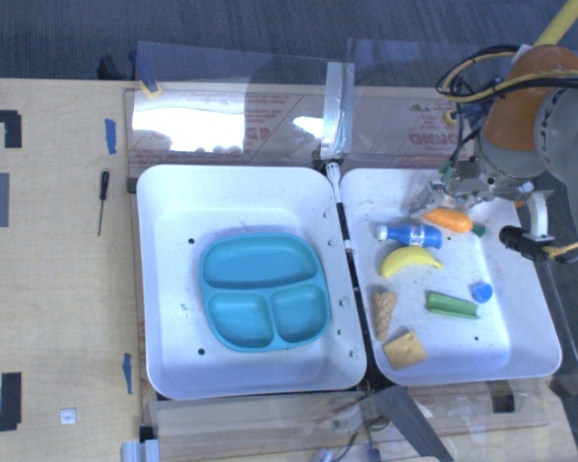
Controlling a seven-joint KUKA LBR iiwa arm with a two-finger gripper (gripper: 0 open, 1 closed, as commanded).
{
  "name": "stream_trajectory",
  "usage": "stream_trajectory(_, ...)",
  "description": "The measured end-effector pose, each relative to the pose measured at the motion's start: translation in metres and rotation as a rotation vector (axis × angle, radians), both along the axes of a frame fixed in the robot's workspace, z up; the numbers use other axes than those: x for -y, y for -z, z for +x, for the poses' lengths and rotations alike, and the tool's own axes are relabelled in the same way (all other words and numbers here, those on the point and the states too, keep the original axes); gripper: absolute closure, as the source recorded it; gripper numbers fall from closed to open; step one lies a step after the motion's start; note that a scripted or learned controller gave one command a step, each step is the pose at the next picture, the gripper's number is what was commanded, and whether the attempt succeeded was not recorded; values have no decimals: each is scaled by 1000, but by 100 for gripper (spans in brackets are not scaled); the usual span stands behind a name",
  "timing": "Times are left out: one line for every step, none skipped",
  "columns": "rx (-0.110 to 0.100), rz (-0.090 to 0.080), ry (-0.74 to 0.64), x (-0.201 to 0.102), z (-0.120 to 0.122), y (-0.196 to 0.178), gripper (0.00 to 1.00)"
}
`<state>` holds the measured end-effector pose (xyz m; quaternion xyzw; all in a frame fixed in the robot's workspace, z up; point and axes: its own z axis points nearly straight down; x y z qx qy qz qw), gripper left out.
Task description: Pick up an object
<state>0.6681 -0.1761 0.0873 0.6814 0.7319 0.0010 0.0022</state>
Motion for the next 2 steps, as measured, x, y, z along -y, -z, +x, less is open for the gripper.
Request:
stream_trajectory(6,-2,-3,-1,2,-12,100)
stream_trajectory(10,3,21,-78,-20,-104,100)
